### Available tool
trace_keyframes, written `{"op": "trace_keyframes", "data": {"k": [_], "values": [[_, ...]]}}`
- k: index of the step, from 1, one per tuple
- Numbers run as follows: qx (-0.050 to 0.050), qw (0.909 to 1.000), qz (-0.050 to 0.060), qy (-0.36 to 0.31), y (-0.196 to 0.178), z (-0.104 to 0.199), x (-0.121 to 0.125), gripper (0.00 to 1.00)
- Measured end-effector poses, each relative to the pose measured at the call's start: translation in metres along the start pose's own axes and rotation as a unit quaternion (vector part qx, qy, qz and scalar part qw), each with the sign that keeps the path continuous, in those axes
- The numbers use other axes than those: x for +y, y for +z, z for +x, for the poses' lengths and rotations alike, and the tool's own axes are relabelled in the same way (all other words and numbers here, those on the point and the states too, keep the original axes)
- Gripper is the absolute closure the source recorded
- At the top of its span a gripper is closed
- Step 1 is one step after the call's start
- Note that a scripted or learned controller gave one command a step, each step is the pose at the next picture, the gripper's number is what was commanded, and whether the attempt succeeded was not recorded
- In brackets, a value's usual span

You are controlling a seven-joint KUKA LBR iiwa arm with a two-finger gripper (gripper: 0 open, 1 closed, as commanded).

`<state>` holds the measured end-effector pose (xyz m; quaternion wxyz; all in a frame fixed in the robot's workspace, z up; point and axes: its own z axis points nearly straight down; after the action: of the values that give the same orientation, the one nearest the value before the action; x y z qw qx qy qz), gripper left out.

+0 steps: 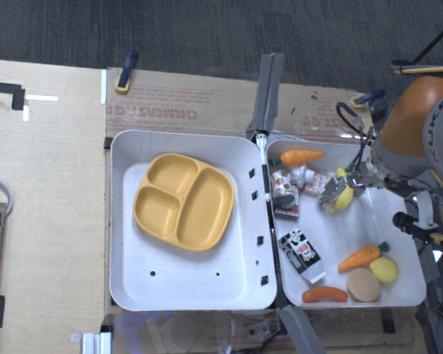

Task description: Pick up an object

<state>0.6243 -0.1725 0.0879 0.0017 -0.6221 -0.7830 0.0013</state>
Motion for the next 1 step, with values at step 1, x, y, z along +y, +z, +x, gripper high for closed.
{"op": "trace_keyframes", "data": {"k": [1], "values": [[0.000,1.0000,0.002,0.000,-0.0057,-0.0004,0.0000,1.00]]}}
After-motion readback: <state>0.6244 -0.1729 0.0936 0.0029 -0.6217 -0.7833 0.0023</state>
